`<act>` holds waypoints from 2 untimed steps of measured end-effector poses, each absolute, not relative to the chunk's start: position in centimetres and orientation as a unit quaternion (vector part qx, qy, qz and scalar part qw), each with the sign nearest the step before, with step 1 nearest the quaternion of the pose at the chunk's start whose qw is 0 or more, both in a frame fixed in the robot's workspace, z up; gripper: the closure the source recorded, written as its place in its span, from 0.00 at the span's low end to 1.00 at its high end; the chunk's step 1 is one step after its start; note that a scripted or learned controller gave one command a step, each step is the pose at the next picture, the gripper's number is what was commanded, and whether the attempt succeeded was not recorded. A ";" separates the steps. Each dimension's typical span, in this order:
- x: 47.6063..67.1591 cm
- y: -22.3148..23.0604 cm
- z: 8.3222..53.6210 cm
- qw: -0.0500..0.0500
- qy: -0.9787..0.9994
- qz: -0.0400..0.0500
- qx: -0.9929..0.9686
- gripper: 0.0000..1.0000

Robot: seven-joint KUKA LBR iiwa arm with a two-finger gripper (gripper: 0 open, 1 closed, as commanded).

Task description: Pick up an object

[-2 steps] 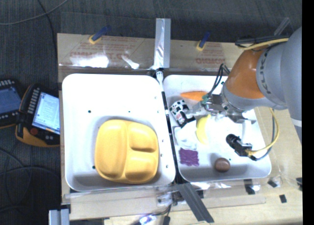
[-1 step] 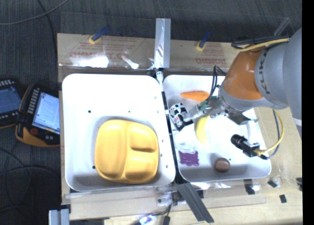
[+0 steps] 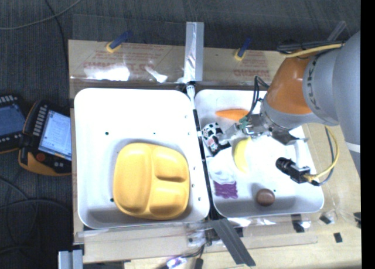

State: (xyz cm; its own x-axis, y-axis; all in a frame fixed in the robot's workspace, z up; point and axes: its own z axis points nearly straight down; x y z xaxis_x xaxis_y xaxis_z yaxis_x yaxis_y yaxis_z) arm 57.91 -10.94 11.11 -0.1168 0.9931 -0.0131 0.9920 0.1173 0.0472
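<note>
Jaws [image 3: 249,126] hang low in the right bin [image 3: 310,203]; whether they are open or closed, I cannot tell. Just below them lies the yellow object [image 3: 240,155], its long axis running top to bottom.

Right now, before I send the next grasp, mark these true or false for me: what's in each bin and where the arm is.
1. The yellow divided tray lies in the left bin. True.
2. The arm is over the left bin. False: it reaches in over the right bin.
3. A brown round object sits near the right bin's front edge. True.
4. The orange carrot-like piece lies in the left bin. False: it lies at the back of the right bin.
5. The purple item is in the right bin. True.
</note>
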 end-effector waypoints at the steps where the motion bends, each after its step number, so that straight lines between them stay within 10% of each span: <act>1: 55.8 -10.8 11.2 0.035 0.798 0.016 0.601 0.00; 2: 55.7 -11.8 11.1 0.027 0.765 0.020 0.644 0.00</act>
State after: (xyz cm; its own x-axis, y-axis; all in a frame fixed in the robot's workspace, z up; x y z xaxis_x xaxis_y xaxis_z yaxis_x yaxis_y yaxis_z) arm 55.73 -11.77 11.14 -0.1701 0.9853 -0.0157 0.9832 0.1707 0.0643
